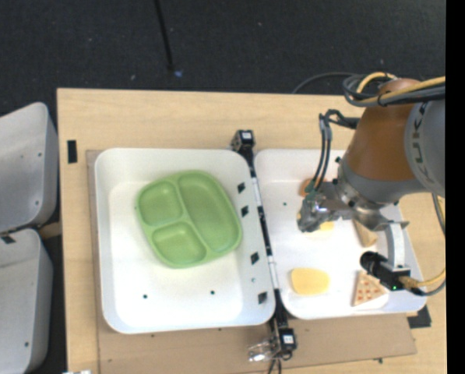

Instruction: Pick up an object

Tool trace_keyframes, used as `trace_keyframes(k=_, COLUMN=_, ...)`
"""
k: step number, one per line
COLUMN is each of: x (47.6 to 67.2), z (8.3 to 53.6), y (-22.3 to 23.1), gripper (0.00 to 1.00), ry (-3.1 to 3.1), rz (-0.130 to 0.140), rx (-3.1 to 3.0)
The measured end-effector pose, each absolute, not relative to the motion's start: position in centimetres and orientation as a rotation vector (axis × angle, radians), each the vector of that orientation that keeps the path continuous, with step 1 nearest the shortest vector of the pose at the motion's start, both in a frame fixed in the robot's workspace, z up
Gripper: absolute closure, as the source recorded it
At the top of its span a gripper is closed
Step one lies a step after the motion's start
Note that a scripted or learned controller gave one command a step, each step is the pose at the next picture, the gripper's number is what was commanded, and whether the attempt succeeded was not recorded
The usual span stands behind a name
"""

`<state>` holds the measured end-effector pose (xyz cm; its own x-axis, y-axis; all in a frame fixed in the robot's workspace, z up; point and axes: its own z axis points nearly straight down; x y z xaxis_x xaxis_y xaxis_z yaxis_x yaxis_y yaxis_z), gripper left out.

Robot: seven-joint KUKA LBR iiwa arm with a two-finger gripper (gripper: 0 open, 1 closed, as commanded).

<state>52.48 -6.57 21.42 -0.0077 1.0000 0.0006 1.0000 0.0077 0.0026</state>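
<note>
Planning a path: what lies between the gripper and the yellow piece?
In the camera view, bare white bin floor separates the gripper from the yellow piece.

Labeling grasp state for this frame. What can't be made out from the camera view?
- Gripper: small and dark, seen from above; open or shut unclear, as is any contact with the yellow piece beside it.
- Orange object: mostly hidden behind the cable and the arm.
- Tan piece: partly covered by the arm.
- Right bin: right side hidden under the arm.
</note>
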Motion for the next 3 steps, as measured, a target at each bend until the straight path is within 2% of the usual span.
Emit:
trace_keyframes(k=2, x=56.8, z=23.1, y=3.3, gripper=1.0, ry=2.228, rz=0.004, rx=2.213)
trace_keyframes(k=3, x=57.8, z=24.4, y=8.3, gripper=1.0, ry=2.23, rz=0.004, rx=2.213)
